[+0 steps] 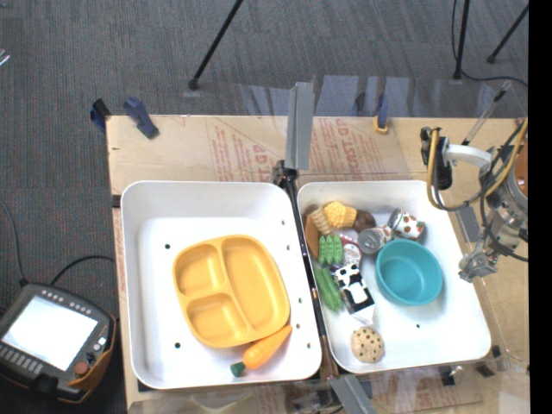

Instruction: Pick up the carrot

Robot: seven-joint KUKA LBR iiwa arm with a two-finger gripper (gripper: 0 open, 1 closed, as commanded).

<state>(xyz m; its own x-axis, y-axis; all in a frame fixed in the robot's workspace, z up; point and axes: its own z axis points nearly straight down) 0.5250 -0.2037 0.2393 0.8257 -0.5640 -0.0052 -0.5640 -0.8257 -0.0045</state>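
Observation:
The carrot (266, 348) is orange with a small green stem end. It lies in the left bin (147, 214) near the front wall, touching the lower right edge of the yellow divided plate (231, 290). My gripper (477, 264) hangs at the right rim of the right bin (466, 317), just right of the teal bowl (409, 272). It is far from the carrot, a whole bin's width away to the right.
The right bin holds a corn cob (339, 215), green pea pods (329, 266), a cow-patterned carton (352, 286), a cookie (367, 344) and several small items behind the bowl. A grey divider post (299, 136) stands between the bins at the back.

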